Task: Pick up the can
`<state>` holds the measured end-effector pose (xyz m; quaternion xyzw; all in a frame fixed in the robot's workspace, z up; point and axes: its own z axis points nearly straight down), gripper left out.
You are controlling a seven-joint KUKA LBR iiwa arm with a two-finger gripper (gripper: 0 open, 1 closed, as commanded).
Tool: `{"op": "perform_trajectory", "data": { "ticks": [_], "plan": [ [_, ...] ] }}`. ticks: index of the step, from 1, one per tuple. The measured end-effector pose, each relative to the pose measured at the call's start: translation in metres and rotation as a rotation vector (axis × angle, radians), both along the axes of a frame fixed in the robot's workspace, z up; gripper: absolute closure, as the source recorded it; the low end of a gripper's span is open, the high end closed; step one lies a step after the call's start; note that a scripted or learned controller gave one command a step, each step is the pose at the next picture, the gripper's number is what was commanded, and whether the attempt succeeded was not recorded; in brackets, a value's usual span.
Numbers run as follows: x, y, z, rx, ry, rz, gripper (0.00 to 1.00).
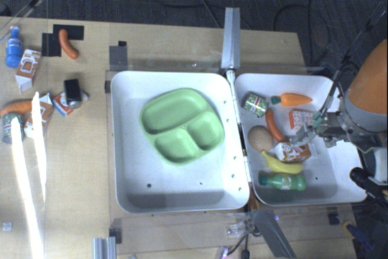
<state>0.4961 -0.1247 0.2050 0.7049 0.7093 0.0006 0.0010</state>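
I see the bench (pixel 182 48) carrying two white bins. The left bin (pixel 124 148) holds a green divided plate (pixel 182 124). In the right bin (pixel 348 182), my gripper (pixel 306 133) sits over a small carton (pixel 295 151), and I cannot tell how its jaws stand. The can (pixel 255 104) lies at the bin's far left corner, apart from the gripper, with a carrot (pixel 296 99) just right.

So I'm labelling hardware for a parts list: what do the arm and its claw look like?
The arm is bulky, with a broad orange band above a grey wrist section. Its claw is a small grey metal assembly with thin dark cables running to it.
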Motion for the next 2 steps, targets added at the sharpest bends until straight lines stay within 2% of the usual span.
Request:
{"op": "perform_trajectory", "data": {
  "ticks": [1, 2],
  "plan": [
    [0.034, 0.024, -0.088, -0.008, -0.038, -0.111, 0.0],
    [0.018, 0.032, -0.097, -0.023, -0.073, -0.049, 0.0]
  ]
}}
